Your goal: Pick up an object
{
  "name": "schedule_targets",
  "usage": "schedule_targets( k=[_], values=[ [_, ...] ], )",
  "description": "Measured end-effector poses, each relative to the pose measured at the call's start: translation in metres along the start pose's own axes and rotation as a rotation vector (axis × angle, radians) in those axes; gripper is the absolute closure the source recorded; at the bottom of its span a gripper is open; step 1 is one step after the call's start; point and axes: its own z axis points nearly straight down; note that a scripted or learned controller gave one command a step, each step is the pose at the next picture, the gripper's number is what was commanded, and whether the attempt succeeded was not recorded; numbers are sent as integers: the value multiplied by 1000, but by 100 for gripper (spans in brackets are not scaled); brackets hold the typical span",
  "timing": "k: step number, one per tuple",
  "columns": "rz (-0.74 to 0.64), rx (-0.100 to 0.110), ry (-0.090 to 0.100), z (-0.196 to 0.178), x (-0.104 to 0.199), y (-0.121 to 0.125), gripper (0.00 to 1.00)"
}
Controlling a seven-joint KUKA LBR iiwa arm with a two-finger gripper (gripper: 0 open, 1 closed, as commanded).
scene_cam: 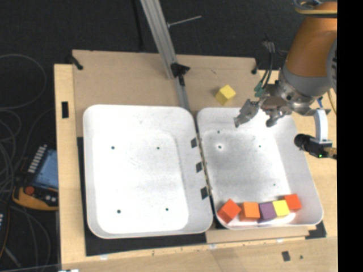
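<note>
Dark floor with loose cables surrounds the tan bench [130, 78], which carries two shallow white bins side by side. Taking the right bin [295, 152] as the landmark: the left bin [96, 152] lies just beside it, their inner edges touching along a seam with small black clips. A slanted metal rail [161, 33] rises from the bench beyond the seam.

Over the far right corner of the right bin hangs the grey arm [309, 44] with its orange band. Its pincer [258, 117] hovers above the bin's far edge, fingers spread apart with nothing between them.

Inside the right bin, five blocks sit in a row along its near wall, touching one another: an orange-red block [229, 209], an orange block [250, 209], a purple block [266, 210], a yellow block [281, 208] and a red block [292, 202]. A yellow cube [225, 94] rests on the bench just beyond the right bin's far edge.
</note>
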Motion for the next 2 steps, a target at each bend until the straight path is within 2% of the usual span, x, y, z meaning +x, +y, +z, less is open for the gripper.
schedule_targets(
  k=[1,2],
  values=[
    [0,8,0,56,3,-27,0],
    [3,-2,-2,175,18,-95,0]
  ],
)
